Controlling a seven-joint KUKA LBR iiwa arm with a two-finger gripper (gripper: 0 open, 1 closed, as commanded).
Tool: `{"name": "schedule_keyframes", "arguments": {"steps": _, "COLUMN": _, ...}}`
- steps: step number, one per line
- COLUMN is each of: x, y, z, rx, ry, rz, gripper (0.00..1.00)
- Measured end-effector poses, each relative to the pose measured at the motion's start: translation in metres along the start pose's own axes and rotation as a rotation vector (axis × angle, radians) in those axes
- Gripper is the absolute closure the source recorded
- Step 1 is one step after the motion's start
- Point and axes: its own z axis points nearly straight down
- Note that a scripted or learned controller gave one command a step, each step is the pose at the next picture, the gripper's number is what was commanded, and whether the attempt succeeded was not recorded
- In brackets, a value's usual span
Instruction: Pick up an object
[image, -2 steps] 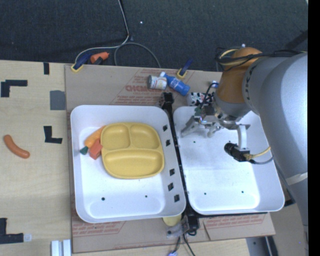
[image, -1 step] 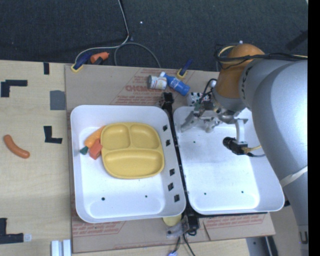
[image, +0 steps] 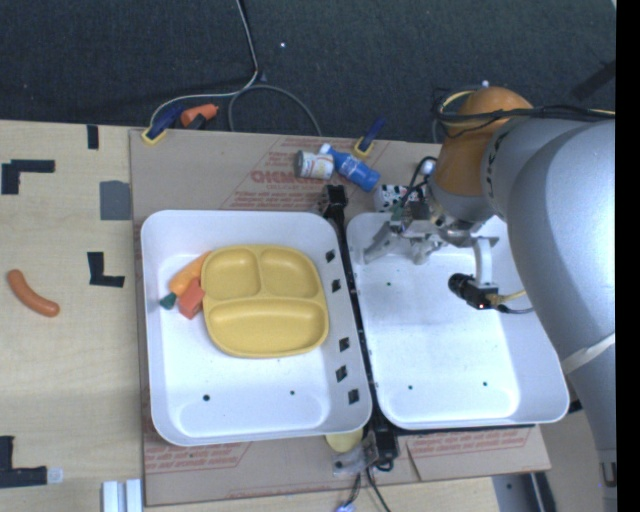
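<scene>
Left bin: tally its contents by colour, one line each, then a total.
Yellow: 1, the divided plate
Orange: 1, the carrot-like toy at the plate's left edge
Red: 1, the small piece below the carrot-like toy
Total: 3 in the left bin

The arm was thick, smooth and grey, with an orange band, black cables and a metallic claw.
</scene>
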Motion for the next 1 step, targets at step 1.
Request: {"name": "schedule_keyframes", "arguments": {"steps": 1, "x": 0.0, "y": 0.0002, "z": -0.0104, "rx": 0.0, "ry": -0.002, "rz": -0.002, "gripper": 1.0}}
